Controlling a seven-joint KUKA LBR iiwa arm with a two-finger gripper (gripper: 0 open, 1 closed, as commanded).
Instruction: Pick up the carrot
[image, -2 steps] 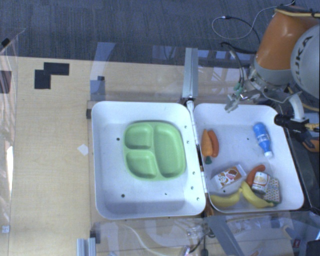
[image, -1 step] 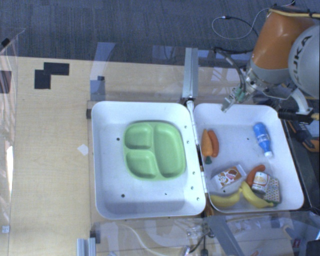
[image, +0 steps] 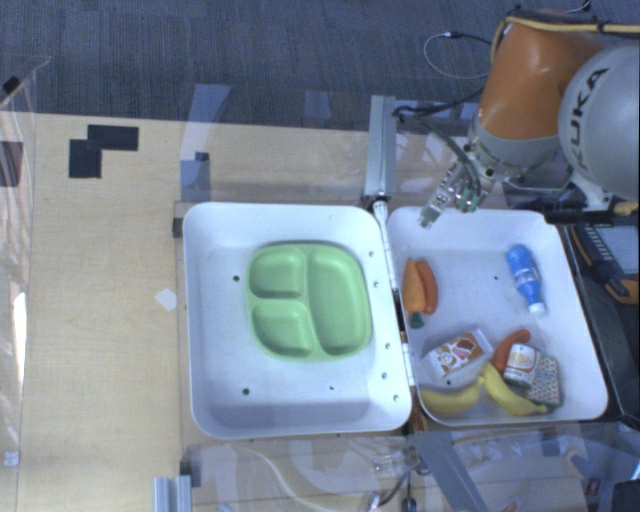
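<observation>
Hovering over the far edge of the right bin (image: 575, 300), the claw (image: 452, 197) grips nothing; its fingers look slightly parted. Nearer the camera from it, the carrot (image: 420, 286) lies against this bin's left wall, blue bottle (image: 524, 278) well to its right.

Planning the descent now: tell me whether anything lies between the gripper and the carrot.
Nothing visible does. The gripper hangs over the right bin's far edge, and the carrot lies exposed by that bin's left wall, with bare floor between. The blue bottle sits off to the side.
</observation>
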